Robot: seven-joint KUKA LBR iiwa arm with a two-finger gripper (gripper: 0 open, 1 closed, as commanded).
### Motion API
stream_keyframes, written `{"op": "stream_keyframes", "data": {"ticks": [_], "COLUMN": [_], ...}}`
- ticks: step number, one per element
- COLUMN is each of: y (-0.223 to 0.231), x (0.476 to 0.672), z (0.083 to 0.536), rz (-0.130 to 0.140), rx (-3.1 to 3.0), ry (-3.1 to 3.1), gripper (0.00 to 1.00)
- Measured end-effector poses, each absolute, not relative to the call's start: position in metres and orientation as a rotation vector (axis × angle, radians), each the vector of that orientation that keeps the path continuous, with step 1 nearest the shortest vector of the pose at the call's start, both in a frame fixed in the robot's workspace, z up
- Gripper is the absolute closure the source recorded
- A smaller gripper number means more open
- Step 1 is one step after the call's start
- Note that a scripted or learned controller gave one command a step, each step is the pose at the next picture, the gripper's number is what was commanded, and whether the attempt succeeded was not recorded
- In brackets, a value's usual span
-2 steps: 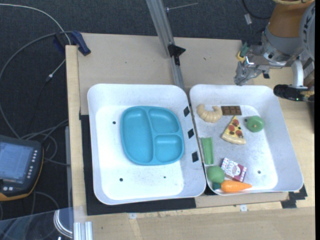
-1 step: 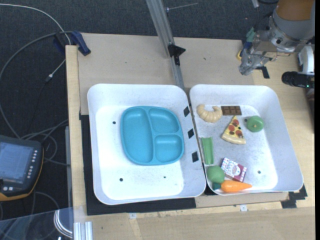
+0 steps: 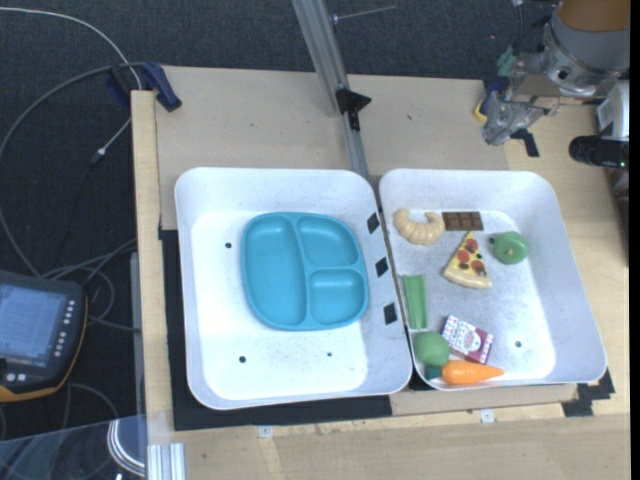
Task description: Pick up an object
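Bench-top inspection finds the gripper [image 3: 507, 128] hovering beyond the right bin [image 3: 560, 268], finger state impossible to tell, with candidate objects below it (croissant [image 3: 418, 227] touching chocolate bar [image 3: 462, 221]) crowded, so a descent risks clipping neighbours.

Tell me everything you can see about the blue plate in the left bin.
The blue plate is a rounded-rectangle tray, matte like plastic, in a light teal blue. Raised ridges split it into three compartments: one long section on its left and two smaller ones on its right. It lies flat, right side up and slightly turned, near the middle of the left bin. Nothing lies in it or touches it.
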State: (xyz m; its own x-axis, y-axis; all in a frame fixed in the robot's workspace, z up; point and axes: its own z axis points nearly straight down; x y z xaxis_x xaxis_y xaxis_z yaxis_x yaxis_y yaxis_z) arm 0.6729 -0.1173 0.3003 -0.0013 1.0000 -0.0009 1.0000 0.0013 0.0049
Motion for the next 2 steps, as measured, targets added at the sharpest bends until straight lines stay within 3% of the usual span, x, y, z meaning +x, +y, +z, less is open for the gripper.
{"op": "stream_keyframes", "data": {"ticks": [1,2], "y": [-0.066,-0.004], "x": [0.664,0.667], "z": [0.283,0.278], "rz": [-0.002,0.0], "rx": [2.219,2.217], "ry": [2.229,2.23], "gripper": [1.0,1.0]}}
